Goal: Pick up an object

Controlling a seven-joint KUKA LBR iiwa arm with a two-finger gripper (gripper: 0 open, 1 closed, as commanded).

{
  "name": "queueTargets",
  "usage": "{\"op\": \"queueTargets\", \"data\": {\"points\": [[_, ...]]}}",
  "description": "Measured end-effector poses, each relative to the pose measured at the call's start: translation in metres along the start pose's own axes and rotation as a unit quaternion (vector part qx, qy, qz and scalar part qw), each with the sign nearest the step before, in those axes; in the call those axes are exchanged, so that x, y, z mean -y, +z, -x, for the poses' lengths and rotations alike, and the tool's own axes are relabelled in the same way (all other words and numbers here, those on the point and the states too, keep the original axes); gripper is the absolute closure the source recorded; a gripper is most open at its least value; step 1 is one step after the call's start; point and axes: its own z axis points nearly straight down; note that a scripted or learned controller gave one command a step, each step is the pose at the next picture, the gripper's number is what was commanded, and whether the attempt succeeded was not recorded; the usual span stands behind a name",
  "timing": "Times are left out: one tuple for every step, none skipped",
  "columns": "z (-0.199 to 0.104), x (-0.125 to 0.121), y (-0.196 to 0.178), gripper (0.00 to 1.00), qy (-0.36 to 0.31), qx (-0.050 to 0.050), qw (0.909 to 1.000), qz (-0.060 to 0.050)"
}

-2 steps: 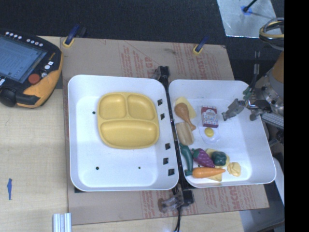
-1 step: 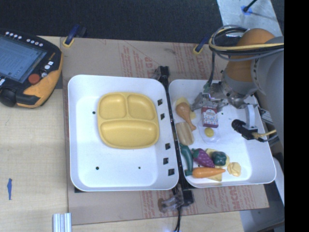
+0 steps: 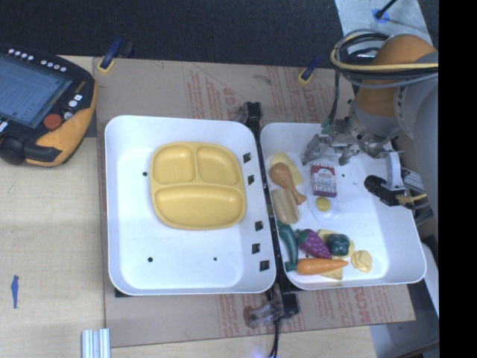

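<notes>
The camera view showed the grey arm with its orange band reaching in from the right over the right-hand shallow white bin (image 3: 387, 252), its two-finger gripper (image 3: 330, 149) hanging at the bin's far side with the metal fingers spread apart and nothing between them. The nearest thing to it was a small red and white carton (image 3: 323, 180), which lay just beside the fingertips on the side towards the camera, its long axis running roughly away from the camera. Left of the carton lay a tan plastic drumstick (image 3: 284, 177) and a beige bread roll (image 3: 286, 204); nearer the front edge sat a purple bunch of toy grapes (image 3: 314, 243), a green toy pepper (image 3: 337, 243) and an orange toy carrot (image 3: 322, 266). The left-hand white bin (image 3: 130, 222) held a yellow divided plate (image 3: 198, 185). Judging by this, a short drop towards the carton would have put it between the fingers, though nothing was yet gripped
</notes>
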Motion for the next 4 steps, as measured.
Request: {"op": "queueTargets", "data": {"points": [[-0.011,0.001,0.0,0.0,0.0,-0.001,1.0,-0.002],[-0.017,0.001,0.001,0.0,0.0,-0.001,1.0,-0.003],[-0.01,0.044,0.001,0.0,0.002,0.0,1.0,-0.004],[0.054,0.065,0.001,0.0,0.004,0.0,1.0,-0.003]]}}
